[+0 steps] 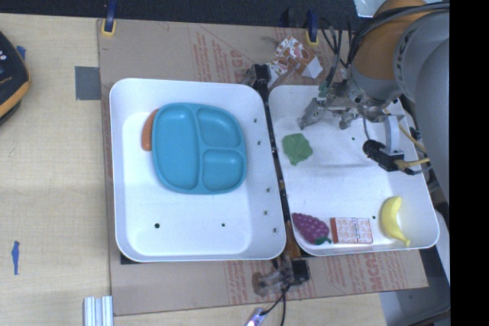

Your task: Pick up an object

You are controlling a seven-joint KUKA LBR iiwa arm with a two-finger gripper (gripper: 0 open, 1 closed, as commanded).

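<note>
- Four small things lie in the right bin (336, 156), any of which could serve as the object to pick up: a green leafy piece (297, 147) near the bin's left wall, a bunch of purple grapes (310, 226) in the near left corner, a small red-and-white packet (352, 230) just beside the grapes, and a yellow banana (393, 219) in the near right corner.
- Judging by looks, all four are light toy foods. The green piece seems soft and lumpy, so a pinch across its middle should hold. The grapes look bumpy and may roll or slip. The packet lies flat, leaving little to grip except its edges. The banana looks smooth and curved, best taken across its narrow width.
- The green piece sits nearest the gripper (315, 114), which hovers over the far part of the right bin, well apart from the three things along the near edge.
- Whether the gripper is wide or narrow I cannot tell; it looks small and blurred, and nothing is seen held in it.
- The left bin (191, 229) holds a blue divided plate (200, 148) with three compartments, and an orange thing (146, 133) peeks out from under its left edge.
</note>
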